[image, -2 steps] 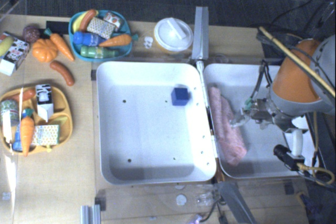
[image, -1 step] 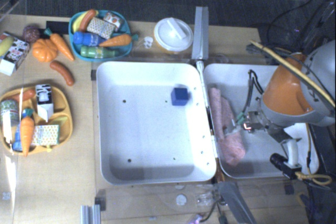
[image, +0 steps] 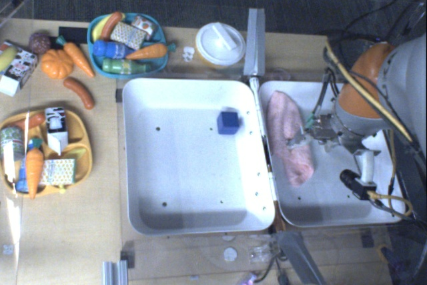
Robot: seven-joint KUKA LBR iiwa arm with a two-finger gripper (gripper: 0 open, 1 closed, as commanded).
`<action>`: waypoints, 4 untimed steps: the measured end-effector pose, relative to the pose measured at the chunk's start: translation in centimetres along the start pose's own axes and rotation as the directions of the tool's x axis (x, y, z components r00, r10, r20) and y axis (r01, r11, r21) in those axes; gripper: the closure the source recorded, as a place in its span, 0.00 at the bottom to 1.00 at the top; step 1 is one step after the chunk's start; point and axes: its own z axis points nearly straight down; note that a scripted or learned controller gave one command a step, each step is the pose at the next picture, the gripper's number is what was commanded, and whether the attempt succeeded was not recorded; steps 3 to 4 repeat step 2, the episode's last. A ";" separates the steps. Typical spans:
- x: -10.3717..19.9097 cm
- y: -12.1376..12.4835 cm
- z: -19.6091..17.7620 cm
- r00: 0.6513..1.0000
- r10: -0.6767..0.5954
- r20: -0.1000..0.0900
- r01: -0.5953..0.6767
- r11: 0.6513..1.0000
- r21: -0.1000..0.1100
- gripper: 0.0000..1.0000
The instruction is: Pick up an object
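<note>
A small blue cube (image: 228, 122) lies in the left bin (image: 167, 203), toward its upper right. A pink cloth-like object (image: 287, 133) stretches lengthwise along the left side of the right bin (image: 320, 210). My gripper (image: 303, 135) reaches in from the right and sits low in the right bin, right against the pink object's right edge near its middle. The grey arm with its orange band (image: 363, 87) hangs over the bin's right half and hides that part of the floor.
Outside the bins, on the bench's left, stand a blue bowl (image: 127, 43) and a yellow tray (image: 47, 153) of toy food, with loose toy vegetables (image: 63, 63) nearby. A white lidded container (image: 220, 43) sits behind the left bin. Cables (image: 373, 193) trail along the right.
</note>
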 end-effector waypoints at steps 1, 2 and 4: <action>0.3 0.2 -1.2 1.000 -0.004 -0.004 0.004 1.000 -0.005 1.00; 5.7 1.4 -11.7 0.914 -0.405 -0.005 0.405 0.914 0.011 1.00; 5.7 1.4 -11.7 0.914 -0.405 -0.005 0.405 0.914 0.011 1.00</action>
